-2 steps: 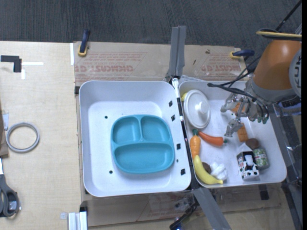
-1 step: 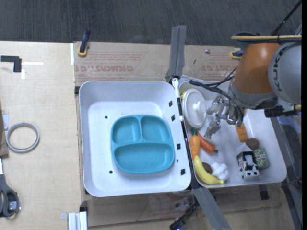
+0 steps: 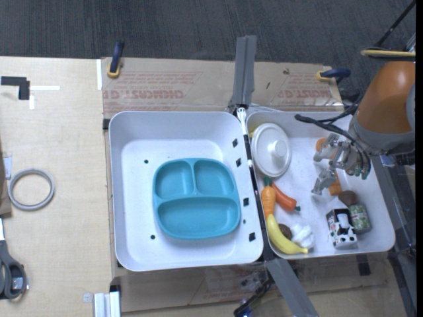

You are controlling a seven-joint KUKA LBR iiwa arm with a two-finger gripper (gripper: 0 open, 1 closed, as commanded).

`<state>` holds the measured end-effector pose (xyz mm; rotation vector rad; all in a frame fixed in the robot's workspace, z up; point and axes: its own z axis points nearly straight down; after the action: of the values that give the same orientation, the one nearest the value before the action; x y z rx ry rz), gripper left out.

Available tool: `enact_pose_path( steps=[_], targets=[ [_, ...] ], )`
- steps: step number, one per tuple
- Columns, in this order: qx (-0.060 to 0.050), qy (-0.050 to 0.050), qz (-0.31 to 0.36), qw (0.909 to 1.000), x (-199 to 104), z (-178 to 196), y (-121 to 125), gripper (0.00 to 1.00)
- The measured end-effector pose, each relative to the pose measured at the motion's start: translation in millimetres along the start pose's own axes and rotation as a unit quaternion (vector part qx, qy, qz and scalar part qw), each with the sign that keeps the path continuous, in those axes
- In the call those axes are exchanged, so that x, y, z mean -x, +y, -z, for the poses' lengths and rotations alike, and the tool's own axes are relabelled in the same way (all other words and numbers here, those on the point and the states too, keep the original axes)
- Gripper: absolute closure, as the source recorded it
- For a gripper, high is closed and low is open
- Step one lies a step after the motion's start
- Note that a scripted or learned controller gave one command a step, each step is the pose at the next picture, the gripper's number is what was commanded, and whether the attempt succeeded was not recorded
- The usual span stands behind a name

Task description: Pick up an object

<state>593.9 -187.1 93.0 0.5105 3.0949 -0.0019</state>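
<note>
Here, I see end effector (image 3: 325, 180) low in right bin (image 3: 380, 240), among toys; finger spread I cannot tell; orange piece (image 3: 336, 188) just beside it; likely light, stiff, slick plastic; I'd pinch across its middle.

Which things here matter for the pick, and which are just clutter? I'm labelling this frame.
Job:
claw
lid
carrot
banana
cow box
can

Lying about:
blue tray
tape ring
scissors
clamps
</note>
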Motion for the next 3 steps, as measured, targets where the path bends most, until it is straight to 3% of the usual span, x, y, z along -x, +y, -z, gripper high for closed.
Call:
enact_pose_path(
  steps=[1,2,3],
  targets=[
    [0.000,0.000,-0.004,1.0000,2,1,-6,0.00],
    [0.003,0.000,0.004,1.0000,-40,1,-37,0.00],
    [0.003,-0.002,0.005,1.0000,-39,11,-35,1.00]
  ],
)
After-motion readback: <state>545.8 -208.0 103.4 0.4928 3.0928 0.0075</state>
